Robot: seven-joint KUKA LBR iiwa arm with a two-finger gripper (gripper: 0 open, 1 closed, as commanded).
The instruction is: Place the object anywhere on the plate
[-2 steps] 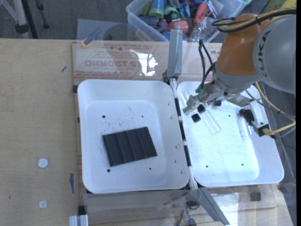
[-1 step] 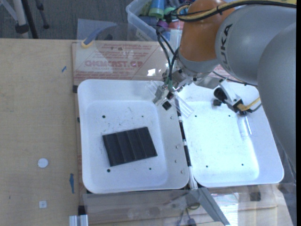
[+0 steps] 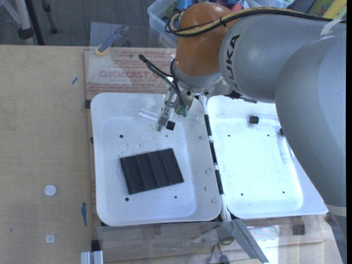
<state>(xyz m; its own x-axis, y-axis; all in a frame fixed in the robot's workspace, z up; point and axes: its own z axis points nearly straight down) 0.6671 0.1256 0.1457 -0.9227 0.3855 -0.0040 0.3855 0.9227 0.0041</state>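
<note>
A black ribbed plate lies flat in the left bin, toward its front. My gripper hangs over the back half of that bin, up and a little right of the plate. A small black block sits right at the gripper's tip; whether it is held or resting on the bin floor cannot be made out. A second small black piece lies in the right bin near its back edge.
The grey arm with its orange band covers the back right of the scene and part of the right bin. A clear tub of colourful items stands behind the bins. Bare wooden bench spreads to the left.
</note>
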